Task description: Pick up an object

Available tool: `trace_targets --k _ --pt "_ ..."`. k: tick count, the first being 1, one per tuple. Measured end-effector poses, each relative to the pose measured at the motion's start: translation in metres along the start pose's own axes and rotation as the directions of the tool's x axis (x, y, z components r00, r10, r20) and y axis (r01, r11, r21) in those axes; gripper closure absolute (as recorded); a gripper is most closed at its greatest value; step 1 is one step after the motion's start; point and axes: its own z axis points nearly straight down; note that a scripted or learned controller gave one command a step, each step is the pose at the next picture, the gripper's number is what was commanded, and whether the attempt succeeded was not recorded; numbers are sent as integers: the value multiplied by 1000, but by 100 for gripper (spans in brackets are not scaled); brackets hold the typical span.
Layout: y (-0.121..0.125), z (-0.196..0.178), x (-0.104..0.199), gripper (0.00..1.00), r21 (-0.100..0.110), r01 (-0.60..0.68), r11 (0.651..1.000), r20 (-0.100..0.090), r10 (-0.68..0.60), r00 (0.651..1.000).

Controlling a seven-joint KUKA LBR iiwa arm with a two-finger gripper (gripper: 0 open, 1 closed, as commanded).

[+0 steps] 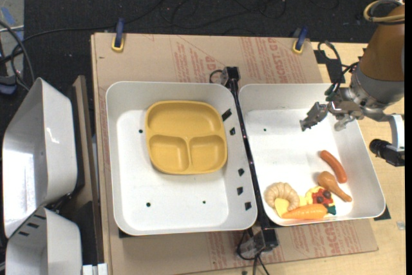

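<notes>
Several toy foods lie below hand.

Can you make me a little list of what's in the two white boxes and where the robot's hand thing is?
left bin: yellow divided plate
right bin: toy food heaped in its near corner
toy food: sausage, carrot, croissant, and other small pieces
end effector: above the right bin's far side, apart from the food
</notes>
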Motion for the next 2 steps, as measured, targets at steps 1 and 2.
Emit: trace_targets --k 1,2 --pt "3 -8 1 0 -14 4 1000 2 -3 1000" --pt "8 36 6 0 -12 6 1000 2 -6 1000"
